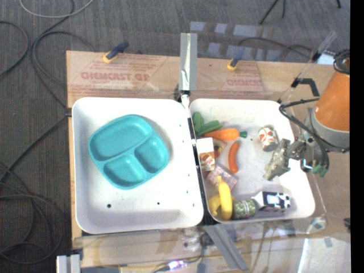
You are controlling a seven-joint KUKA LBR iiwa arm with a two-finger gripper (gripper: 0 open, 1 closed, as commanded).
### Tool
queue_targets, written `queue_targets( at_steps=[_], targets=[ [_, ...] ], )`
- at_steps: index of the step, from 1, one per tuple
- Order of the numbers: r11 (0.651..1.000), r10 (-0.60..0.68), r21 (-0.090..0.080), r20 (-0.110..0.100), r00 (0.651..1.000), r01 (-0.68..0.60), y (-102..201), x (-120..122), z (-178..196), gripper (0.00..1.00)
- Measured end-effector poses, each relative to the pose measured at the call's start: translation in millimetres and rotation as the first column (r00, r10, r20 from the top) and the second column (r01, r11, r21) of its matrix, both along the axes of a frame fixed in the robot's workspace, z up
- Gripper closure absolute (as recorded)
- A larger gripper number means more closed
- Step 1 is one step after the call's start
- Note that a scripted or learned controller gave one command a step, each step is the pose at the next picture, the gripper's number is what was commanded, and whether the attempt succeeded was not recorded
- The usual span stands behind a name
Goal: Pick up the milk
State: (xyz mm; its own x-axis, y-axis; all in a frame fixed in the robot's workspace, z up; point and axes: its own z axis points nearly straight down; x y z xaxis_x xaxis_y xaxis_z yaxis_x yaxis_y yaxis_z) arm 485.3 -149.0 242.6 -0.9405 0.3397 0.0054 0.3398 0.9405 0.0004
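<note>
The milk [206,154], a small white carton with a reddish printed face, stands against the left wall of the right bin [250,104], just beside the divider between the two bins. Clutter crowds it: a carrot [223,134] and green vegetables [203,124] lie just above it, a red sausage-like piece [233,156] lies just to its right, and a wrapped snack [219,178] touches it from below. Further below the milk sit a banana [225,199], a green-labelled can [244,209] and a dark blue and white packet [276,200]. A small can [267,136] lies well to the right of the milk, toward the arm.

The gripper [278,162] hangs over the right part of the same bin, well apart from the milk, with the sausage piece between them. Its fingers stand slightly spread and nothing sits between them.

To the left of the milk, across the divider, the left bin [85,209] bears a teal divided plate [129,150].
</note>
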Motion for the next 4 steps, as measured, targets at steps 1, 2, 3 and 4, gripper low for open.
queue_targets(
  at_steps=[1,2,3,4],
  targets=[
    [0.981,0.195,0.002,0.0,0.981,-0.195,-28.7,-0.5,-36.4,1.0],
    [0.967,0.255,0.0,0.003,0.967,-0.255,-22.2,32.7,-5.1,1.0],
    [0.921,0.39,0.001,0.002,0.921,-0.39,-47.9,55.2,-48.5,1.0],
    [0.804,0.595,0.004,0.004,0.804,-0.595,13.6,16.5,-36.9,1.0]
  ],
)
